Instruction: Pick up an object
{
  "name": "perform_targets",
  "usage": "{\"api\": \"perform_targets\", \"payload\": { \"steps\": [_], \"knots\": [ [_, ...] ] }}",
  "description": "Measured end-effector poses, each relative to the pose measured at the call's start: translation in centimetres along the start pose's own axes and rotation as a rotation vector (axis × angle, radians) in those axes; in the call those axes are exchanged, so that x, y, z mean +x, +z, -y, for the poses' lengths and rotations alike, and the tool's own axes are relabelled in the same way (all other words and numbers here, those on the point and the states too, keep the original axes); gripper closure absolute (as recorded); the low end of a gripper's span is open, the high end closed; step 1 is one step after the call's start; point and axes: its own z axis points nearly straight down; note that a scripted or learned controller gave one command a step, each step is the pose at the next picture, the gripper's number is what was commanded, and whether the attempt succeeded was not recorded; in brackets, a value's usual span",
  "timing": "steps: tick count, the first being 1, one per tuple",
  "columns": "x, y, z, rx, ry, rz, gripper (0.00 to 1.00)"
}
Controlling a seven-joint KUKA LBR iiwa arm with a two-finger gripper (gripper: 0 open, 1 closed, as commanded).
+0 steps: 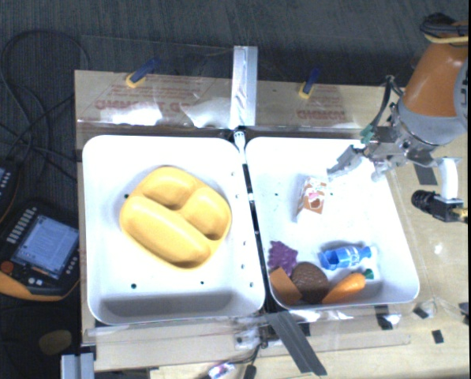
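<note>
The end effector (360, 158) hangs over the right bin (393, 212) at about one o'clock — open or closed, I cannot tell — apart from the small carton (313, 195) mid-bin, which could tip or skid away under an off-centre descent.

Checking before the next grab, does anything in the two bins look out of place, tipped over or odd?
Nothing looks spilled or broken. The small carton lies tilted on its own mid-bin, while the blue bottle, carrot, brown piece and purple piece are crowded into the right bin's near corner. The left bin holds a large yellow object.
</note>
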Motion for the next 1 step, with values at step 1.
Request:
{"api": "perform_targets", "payload": {
  "steps": [1],
  "knots": [
    [3.11,10.03,-2.67,0.001,-0.098,0.001,0.0]
  ]
}}
